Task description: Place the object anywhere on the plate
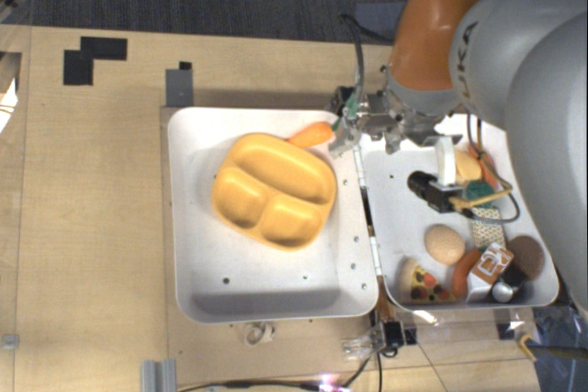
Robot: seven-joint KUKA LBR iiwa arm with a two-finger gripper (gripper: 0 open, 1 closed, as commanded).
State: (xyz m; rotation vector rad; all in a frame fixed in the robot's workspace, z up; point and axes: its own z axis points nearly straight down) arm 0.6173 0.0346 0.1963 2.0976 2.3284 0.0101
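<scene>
The arm [496, 41] is reaching in from the right, its wrist hanging over the far edge where the two bins meet. The gripper [354, 119] is sitting just beside an orange object [312, 134], which is lying in the left bin [197, 280] at the yellow plate's [273, 188] far rim. Whether it is gripping, I cannot tell. Assorted toy foods [469, 262] are crowding the right bin [395, 225].

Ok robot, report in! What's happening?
Gripper at left bin's top right corner. Orange thing beside it, past the plate rim. Grip unclear.
</scene>
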